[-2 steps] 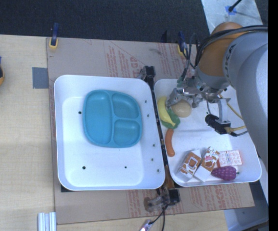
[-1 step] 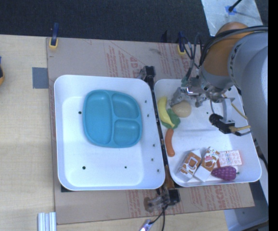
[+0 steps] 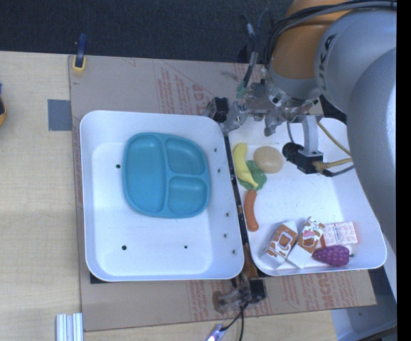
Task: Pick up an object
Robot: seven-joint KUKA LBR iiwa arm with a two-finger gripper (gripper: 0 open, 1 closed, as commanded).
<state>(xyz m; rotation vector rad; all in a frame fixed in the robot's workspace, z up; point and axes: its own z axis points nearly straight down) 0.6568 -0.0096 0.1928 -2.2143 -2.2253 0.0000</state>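
The right bin (image 3: 348, 190) holds a yellow banana (image 3: 241, 162), a green piece (image 3: 257, 177) beside it, a beige round object (image 3: 268, 159) and an orange carrot (image 3: 251, 210). Small printed cartons (image 3: 285, 243) and a purple grape bunch (image 3: 331, 256) lie at its front. My gripper (image 3: 250, 123) hangs over the right bin's back left corner, just behind the banana and the beige object. It is open, with nothing between its fingers. The grey arm with its orange band (image 3: 312, 27) covers the bin's back right part.
The left bin (image 3: 106, 247) holds a blue divided plate (image 3: 166, 175). The ridge where the two bins meet (image 3: 235, 212) runs just left of the banana and carrot. A black part with cables (image 3: 301, 156) hangs right of the beige object.
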